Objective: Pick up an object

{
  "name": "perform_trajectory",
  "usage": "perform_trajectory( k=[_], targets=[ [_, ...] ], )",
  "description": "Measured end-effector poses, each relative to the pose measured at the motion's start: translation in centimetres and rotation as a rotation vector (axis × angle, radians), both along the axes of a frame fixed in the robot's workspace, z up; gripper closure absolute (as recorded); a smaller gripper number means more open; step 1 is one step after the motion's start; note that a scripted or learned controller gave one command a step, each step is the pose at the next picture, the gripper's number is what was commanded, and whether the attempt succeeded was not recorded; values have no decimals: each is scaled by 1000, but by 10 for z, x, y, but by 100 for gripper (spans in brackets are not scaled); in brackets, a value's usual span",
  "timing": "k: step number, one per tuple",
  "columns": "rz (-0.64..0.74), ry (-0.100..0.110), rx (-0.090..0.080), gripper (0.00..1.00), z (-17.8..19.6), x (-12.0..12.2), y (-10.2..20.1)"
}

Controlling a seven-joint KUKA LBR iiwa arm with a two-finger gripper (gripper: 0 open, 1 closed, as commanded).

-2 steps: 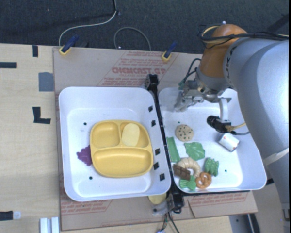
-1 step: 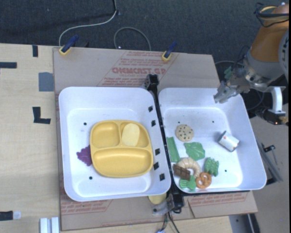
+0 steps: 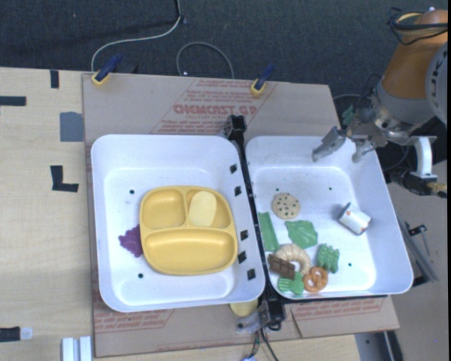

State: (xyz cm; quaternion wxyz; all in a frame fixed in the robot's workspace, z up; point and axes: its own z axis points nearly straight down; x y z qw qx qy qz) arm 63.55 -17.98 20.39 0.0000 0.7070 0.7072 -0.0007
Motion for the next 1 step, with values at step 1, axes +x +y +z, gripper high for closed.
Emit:
perform_trajectory(
  k=[1],
  targets=[
    [4, 10, 5, 0, -83, -59, 75]
  ],
)
